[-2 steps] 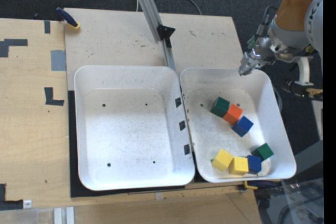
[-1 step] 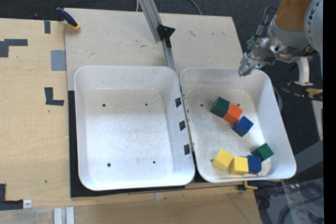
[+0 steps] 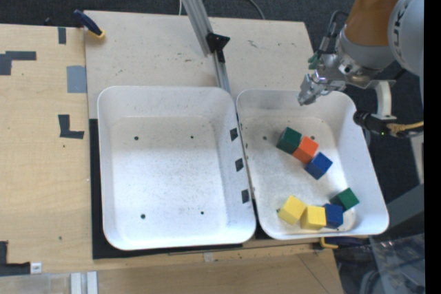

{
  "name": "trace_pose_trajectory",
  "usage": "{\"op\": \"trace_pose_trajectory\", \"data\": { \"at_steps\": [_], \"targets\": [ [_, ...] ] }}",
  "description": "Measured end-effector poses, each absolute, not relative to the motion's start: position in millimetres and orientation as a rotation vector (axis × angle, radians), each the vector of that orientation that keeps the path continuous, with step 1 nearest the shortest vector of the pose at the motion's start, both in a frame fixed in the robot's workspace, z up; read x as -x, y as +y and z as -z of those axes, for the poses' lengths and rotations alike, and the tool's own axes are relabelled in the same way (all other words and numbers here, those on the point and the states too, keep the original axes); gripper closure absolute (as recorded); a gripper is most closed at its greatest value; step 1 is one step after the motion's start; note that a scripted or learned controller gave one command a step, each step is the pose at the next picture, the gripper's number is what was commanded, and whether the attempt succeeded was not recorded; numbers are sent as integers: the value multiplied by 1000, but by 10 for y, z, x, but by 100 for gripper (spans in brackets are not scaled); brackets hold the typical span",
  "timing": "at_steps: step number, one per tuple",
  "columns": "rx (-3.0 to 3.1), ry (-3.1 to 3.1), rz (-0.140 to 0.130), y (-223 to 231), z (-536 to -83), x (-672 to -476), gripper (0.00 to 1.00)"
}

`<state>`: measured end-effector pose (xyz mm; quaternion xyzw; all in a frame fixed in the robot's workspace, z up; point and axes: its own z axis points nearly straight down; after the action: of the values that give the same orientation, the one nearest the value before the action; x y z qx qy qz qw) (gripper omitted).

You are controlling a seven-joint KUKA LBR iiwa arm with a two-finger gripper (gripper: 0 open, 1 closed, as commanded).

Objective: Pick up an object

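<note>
Green cube (image 3: pixel 289 140) corner toward tool (image 3: pixel 308 96)

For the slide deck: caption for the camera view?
End effector above right bin's far edge; coloured blocks inside.

Light is even and fairly bright, apparently from overhead. The left bin (image 3: pixel 165 162) shows soft grey shading along its inner walls but no hard shadows. The right bin (image 3: pixel 358 148) beside it has mild glare on its rim. The blocks in the right bin cast only faint, short shadows. Focus is soft throughout, with grainy, low-resolution edges. The dark floor beyond the bins lacks detail.
</note>
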<state>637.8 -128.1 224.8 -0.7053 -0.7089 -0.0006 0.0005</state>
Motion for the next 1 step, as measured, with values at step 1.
{"op": "trace_pose_trajectory", "data": {
  "at_steps": [1],
  "targets": [
    [2212, -2225, -2, -736, -2163, -6161, 100]
  ]
}}
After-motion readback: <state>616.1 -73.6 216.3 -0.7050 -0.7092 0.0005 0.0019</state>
